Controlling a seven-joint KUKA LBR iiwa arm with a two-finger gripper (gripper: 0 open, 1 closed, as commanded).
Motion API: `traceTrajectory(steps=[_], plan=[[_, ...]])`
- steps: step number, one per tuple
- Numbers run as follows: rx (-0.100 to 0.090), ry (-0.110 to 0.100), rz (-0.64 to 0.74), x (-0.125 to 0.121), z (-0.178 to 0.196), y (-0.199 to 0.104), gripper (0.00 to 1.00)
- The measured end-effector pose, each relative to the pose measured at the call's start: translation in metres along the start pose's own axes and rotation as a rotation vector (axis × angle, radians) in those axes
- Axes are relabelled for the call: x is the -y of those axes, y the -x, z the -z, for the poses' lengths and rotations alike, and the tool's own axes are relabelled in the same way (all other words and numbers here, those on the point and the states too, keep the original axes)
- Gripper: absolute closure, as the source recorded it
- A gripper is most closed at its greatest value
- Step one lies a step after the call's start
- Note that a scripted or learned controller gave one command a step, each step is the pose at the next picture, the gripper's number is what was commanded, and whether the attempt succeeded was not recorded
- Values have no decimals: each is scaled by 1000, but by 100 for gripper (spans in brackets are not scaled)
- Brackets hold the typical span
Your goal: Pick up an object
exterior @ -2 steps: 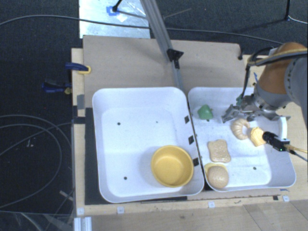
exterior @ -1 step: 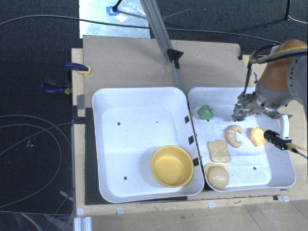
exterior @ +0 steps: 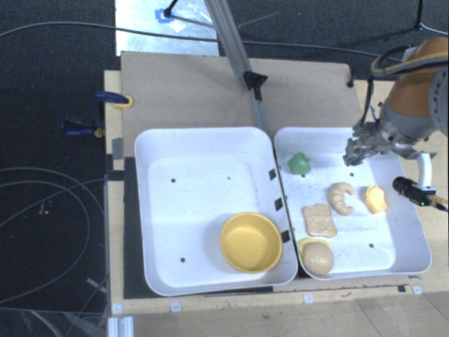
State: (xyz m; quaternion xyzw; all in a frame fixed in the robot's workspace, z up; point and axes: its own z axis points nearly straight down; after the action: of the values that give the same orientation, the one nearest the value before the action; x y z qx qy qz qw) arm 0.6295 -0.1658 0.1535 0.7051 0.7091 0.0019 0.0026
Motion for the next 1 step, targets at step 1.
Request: traceTrajectory(steps=[1], plan=[[1,3,1,2,64,-3,100]])
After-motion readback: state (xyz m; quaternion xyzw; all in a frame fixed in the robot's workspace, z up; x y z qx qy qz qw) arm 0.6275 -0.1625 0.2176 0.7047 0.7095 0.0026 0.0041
